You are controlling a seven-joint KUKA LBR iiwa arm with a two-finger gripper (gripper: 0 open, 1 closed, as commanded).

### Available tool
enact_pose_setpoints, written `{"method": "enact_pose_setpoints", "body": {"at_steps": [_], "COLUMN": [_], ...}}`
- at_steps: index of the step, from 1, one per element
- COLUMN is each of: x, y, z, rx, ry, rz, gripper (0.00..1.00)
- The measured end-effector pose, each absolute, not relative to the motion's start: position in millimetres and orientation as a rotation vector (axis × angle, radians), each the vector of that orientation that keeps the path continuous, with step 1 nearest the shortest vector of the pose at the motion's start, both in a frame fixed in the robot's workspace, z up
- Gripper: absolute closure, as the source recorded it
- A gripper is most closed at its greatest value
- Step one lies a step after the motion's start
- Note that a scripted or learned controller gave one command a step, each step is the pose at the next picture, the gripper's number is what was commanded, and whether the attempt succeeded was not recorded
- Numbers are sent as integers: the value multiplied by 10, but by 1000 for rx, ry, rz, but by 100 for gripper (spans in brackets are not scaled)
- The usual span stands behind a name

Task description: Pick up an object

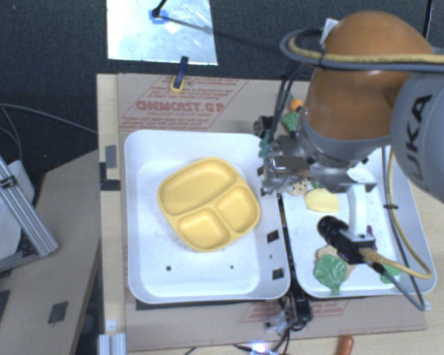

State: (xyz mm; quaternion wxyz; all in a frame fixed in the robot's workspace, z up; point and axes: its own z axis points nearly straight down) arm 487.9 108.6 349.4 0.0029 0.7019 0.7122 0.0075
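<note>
**Bench [66,198], top-down slant view – contents**

1. L bin [170,276]: white, shallow. Holds 1 item: yellow tray [209,203], 3 compartments, lying flat and open side up, turned at an angle to the bin walls, approx. centre of bin, nearer the far wall. Nothing touches it.
2. R bin [414,231]: white, shallow, butted against L bin. Much of it is covered by the arm. Items seen:
   - pale yellow piece [322,200], rounded, flat on the floor, left half of bin, just below the tool.
   - green leaf-shaped item [329,271], near front wall, left half.
   - small orange + green bits [291,112] at far-left corner, partly hidden, can't ID.
3. Arm [370,72]: grey w/ orange section, enters from right and hangs over R bin.
4. Tool [281,174]: over the seam between the bins, far half, metal parts just beside the L bin's right wall. Spread or pressed together: cannot tell, hidden under the wrist. No item seen in it. Well apart from the yellow tray, close to the pale yellow piece.
5. Cardboard sheet [185,100]: under both bins, red print. A small blue/yellow item [180,75] sits at its far edge.
</note>
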Motion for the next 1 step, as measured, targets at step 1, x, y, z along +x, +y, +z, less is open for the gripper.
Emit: {"method": "enact_pose_setpoints", "body": {"at_steps": [1], "x": [4923], "y": [658], "z": [2911], "rx": [2225], "ry": [2219], "rz": [-4], "gripper": [100]}}
